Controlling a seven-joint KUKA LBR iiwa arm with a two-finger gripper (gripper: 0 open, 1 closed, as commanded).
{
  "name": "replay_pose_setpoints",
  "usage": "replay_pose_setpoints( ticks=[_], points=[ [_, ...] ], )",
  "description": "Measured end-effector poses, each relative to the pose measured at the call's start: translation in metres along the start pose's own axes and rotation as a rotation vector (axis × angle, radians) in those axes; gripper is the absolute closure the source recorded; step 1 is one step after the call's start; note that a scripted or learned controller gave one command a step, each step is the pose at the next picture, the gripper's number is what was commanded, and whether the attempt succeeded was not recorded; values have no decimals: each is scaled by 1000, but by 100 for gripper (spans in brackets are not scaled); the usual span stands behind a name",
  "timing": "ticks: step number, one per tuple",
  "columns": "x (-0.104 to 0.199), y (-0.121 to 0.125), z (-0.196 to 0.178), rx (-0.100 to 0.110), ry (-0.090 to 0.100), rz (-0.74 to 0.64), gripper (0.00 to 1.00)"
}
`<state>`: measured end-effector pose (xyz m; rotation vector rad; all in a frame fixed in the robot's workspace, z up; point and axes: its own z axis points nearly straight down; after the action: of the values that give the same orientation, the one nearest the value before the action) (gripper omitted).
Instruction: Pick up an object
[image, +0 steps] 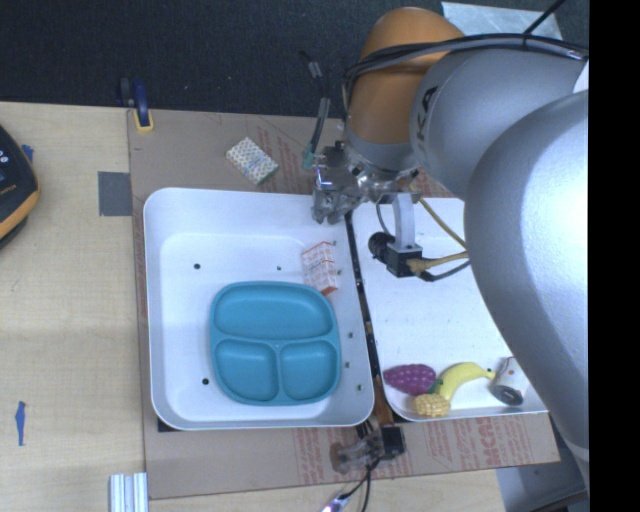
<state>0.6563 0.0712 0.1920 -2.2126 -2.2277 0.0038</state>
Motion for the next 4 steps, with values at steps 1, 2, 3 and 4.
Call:
replay_pose_setpoints(
  ticks=[1, 2, 3, 4],
  points=[
    [-66, -39, 0, 1, -2, 5, 100],
    [-30, -20, 0, 0, -1, 2, 100],
    [22, -25, 0, -1, 0, -1, 100],
    [-63, -32, -33, -1, -2, 5, 100]
  ],
)
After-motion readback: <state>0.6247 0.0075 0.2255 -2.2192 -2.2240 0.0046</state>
